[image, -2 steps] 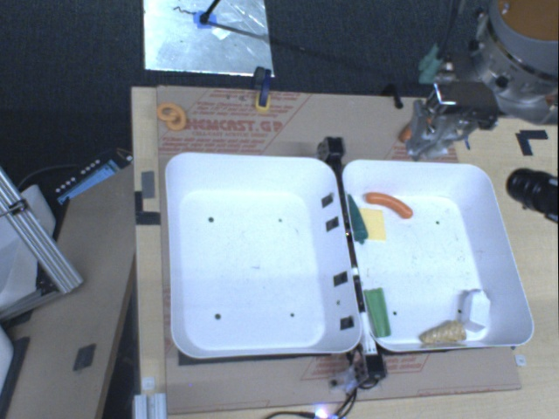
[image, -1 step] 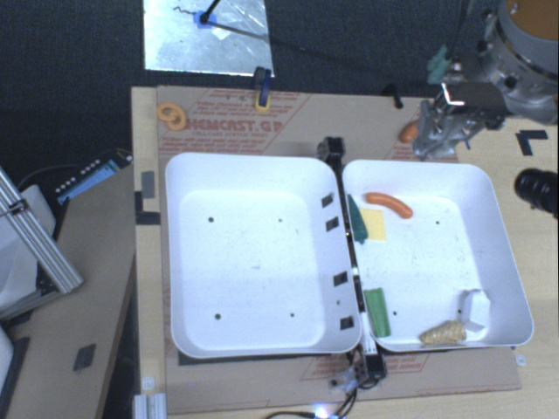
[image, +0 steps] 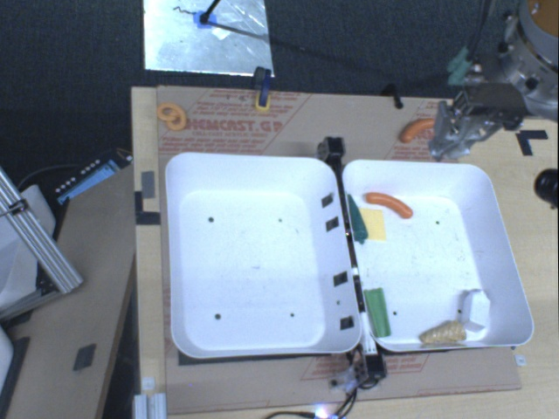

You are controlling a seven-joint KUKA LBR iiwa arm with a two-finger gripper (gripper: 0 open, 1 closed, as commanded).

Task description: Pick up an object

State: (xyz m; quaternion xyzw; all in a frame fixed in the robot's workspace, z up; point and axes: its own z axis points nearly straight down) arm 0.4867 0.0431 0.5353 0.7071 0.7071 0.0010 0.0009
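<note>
The right bin (image: pixel 489 234) holds an orange sausage-shaped piece (image: pixel 389 204), a yellow square (image: pixel 374 225), a dark green strip (image: pixel 357 219) by the divider, a green block (image: pixel 376 311), a tan lumpy piece (image: pixel 443 332) and a small white piece (image: pixel 475 304). My gripper (image: pixel 452 138) hangs above the far rim of the right bin, outside it. A second orange piece (image: pixel 417 131) lies just left of the gripper over the cardboard; whether the gripper touches it is unclear.
The left bin (image: pixel 253 251) sits beside the right one, joined by a black-clipped divider (image: pixel 345 243). On the cardboard base behind them are an orange ring (image: pixel 172 115) and a yellow-blue clip (image: pixel 261 90). A metal frame (image: pixel 35 243) stands at the left.
</note>
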